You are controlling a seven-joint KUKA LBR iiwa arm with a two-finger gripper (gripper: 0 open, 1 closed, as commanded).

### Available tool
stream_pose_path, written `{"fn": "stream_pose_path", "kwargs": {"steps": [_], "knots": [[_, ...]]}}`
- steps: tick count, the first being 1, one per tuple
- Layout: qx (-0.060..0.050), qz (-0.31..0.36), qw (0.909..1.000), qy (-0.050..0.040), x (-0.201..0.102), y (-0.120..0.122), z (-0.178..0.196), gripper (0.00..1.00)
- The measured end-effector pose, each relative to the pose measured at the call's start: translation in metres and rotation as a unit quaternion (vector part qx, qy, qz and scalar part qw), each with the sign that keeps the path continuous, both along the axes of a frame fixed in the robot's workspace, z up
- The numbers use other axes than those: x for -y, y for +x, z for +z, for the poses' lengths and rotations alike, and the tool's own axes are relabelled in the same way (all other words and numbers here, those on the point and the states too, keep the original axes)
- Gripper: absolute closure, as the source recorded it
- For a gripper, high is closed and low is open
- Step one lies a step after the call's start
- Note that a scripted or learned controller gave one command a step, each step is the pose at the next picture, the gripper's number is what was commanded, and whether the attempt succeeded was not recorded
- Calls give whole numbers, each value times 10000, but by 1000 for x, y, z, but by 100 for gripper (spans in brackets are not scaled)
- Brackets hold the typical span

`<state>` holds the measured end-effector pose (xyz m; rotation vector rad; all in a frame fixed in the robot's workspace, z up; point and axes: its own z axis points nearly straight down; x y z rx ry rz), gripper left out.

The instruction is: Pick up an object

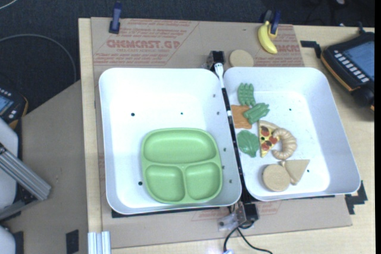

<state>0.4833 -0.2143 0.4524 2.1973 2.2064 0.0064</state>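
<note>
Right at the near edge, a dark cable [233, 239] curls off the bench [53, 128] below the seam where the two bins meet. Moving up, the left bin [119, 104] carries a green divided plate [181, 163], sitting flat in its near half, one large compartment behind two small ones. Over in the right bin [315, 110], the toy food is bunched along the left side. Nearest is a round tan biscuit [275, 177], and touching it on the right is a tan wedge [296, 169]. Just behind those, a pizza slice [268, 137] lies against a curled tan ring [286, 143], with a green leaf [247, 143] right beside the slice on the left. Further back comes an orange piece [240, 117], partly under a green sprig [256, 111], and behind that another green sprig [245, 93] stands close to the bin's left wall. Any of these could be the pick, and all of them are lying in the bin. As for the gripper, open or closed cannot be told from this view. Beyond the bins, on the printed brown board [149, 41], a tan disc [241, 58] lies near a yellow banana [267, 38], and a blue clamp [115, 18] holds the far left corner. At far right sits a black and orange handset [354, 65].
</note>
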Motion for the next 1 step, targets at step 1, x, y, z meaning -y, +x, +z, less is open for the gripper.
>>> {"fn": "stream_pose_path", "kwargs": {"steps": [1], "knots": [[19, 6, 10000, -15, 0, 1, 11, 100]]}}
